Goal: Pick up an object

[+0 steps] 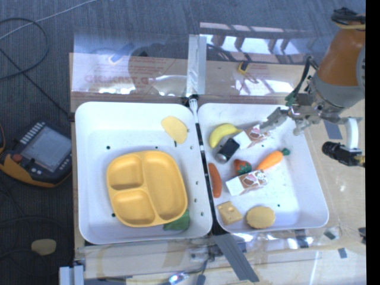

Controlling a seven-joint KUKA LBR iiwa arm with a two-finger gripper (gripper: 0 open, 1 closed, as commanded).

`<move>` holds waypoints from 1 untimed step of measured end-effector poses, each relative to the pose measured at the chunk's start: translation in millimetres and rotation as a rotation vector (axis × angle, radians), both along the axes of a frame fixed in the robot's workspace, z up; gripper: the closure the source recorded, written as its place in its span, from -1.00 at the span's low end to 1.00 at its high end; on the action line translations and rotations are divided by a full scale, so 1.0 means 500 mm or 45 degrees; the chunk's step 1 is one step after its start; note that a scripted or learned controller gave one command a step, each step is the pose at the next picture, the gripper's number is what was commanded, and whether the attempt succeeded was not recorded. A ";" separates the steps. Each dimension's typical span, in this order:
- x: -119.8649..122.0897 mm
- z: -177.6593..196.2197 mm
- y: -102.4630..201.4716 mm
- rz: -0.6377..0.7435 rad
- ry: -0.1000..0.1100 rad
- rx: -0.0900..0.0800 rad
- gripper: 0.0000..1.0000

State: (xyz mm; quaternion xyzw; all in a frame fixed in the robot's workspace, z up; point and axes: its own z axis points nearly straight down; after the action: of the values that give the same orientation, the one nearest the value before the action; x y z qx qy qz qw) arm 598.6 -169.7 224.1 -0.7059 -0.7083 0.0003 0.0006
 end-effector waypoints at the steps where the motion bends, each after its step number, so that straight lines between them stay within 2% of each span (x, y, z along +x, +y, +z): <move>1: 0.011 -0.142 -0.088 0.158 0.000 -0.003 -1.00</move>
State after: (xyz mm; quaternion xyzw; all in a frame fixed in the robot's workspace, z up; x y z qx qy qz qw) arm 603.9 -213.9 153.3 -0.6606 -0.7507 0.0014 -0.0002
